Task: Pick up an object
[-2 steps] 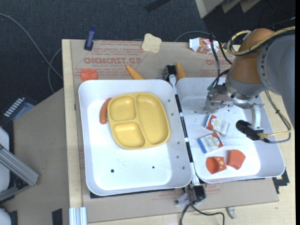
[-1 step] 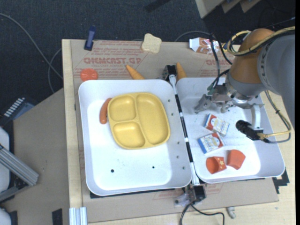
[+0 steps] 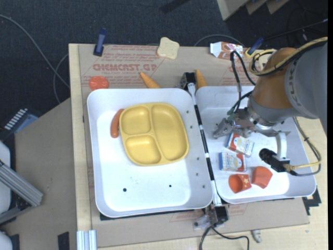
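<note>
In the right bin, the fingers are seen spread wide, nothing held between them. A small carton lies just near of them, slightly to the right, its long axis slanting left-far to right-near. The arm is reached in from the right, wrist bent down over the bin.

Grey arm enters from right edge, upper-right of frame. Orange band above wrist, centre-right. Wrist bends down toward lower left. Gripper at centre-right of frame, metal fingers pointing left, splayed apart. Nothing visible between them.
</note>
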Controlling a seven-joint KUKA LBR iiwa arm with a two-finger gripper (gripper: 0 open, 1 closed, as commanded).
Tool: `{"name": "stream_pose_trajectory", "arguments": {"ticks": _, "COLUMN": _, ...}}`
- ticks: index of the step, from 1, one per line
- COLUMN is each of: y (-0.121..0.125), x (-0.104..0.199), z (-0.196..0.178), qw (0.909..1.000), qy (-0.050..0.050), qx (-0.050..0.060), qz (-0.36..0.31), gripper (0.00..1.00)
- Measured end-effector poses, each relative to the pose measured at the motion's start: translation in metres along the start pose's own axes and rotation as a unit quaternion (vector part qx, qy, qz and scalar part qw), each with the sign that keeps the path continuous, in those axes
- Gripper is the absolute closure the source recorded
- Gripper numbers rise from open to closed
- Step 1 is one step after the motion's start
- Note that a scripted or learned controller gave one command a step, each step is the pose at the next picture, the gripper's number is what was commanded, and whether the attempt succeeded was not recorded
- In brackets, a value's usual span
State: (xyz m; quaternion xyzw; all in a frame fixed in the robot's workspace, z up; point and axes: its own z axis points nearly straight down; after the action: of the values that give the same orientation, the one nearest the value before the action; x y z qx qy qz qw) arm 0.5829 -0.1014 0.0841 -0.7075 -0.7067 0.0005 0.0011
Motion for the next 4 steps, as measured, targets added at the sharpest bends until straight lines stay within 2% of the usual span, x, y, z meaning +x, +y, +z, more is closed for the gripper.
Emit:
{"name": "stream_pose_trajectory", "arguments": {"ticks": 1, "y": 0.001, "x": 0.000, "z": -0.010, "qw": 1.0000, "qy": 0.000, "qx": -0.001, "qz": 0.000, "gripper": 1.00}}
{"name": "stream_pose_trajectory", "arguments": {"ticks": 2, "y": 0.001, "x": 0.000, "z": -0.010, "qw": 1.0000, "qy": 0.000, "qx": -0.001, "qz": 0.000, "gripper": 0.00}}
{"name": "stream_pose_trajectory", "arguments": {"ticks": 3, "y": -0.037, "x": -0.013, "z": 0.000, "qw": 1.0000, "qy": 0.000, "qx": 0.000, "qz": 0.000, "gripper": 0.00}}
{"name": "stream_pose_trajectory", "arguments": {"ticks": 4, "y": -0.036, "x": -0.013, "z": -0.010, "qw": 1.0000, "qy": 0.000, "qx": -0.001, "qz": 0.000, "gripper": 1.00}}
